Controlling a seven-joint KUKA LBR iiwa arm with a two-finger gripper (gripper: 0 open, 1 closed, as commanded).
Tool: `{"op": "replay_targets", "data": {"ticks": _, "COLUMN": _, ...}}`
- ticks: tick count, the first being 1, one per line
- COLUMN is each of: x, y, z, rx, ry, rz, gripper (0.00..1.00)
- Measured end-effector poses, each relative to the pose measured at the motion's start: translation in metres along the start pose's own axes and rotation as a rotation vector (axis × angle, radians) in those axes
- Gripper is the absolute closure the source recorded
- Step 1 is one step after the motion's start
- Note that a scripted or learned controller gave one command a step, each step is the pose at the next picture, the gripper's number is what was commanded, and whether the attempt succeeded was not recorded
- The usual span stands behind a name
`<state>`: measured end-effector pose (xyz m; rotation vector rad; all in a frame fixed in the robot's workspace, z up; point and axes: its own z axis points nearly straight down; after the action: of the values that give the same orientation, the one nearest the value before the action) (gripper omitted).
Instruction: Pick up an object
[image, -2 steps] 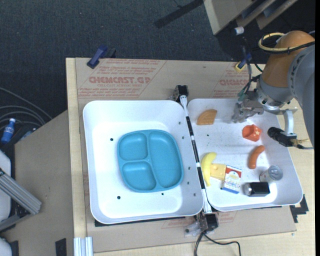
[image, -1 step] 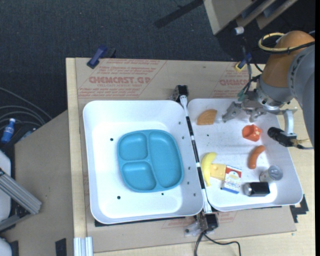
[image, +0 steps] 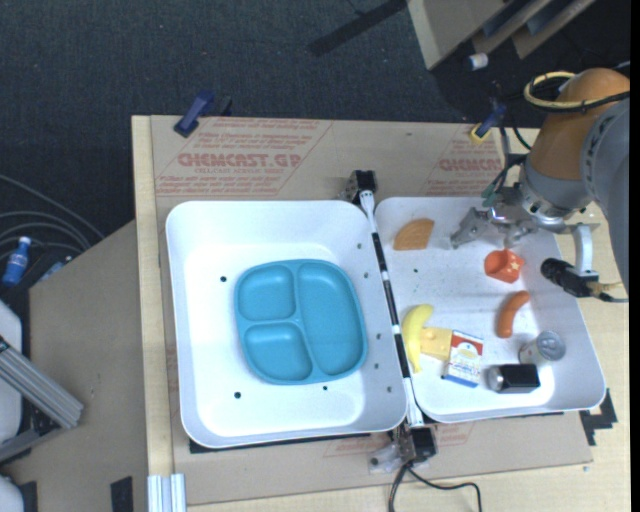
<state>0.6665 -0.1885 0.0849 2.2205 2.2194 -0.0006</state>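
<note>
Bins (image: 200, 240): two shallow white ones, the left holding one smooth blue three-part plate (image: 300, 320), the right holding about eight small bits, like a red tomato (image: 504, 264), sausage (image: 512, 312), banana (image: 414, 328) and orange bread (image: 413, 234). Arm (image: 570, 150) bends in over the right bin's far edge, gripper (image: 492, 228) spread open and holding nothing, just above the tomato.

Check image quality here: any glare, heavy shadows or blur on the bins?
Camera view: lighting is even and soft; the left white bin shows mild bright patches but no blown-out glare, and the blue divided plastic tray reads clearly. Shadows are faint, just under the two-finger gripper above the right white bin. Overall resolution is low, so the small box's print is illegible.
</note>
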Motion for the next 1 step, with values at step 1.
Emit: {"op": "replay_targets", "data": {"ticks": 1, "x": 0.0004, "y": 0.0011, "z": -0.0111, "rx": -0.003, "ry": -0.001, "rz": -0.001, "gripper": 1.0}}
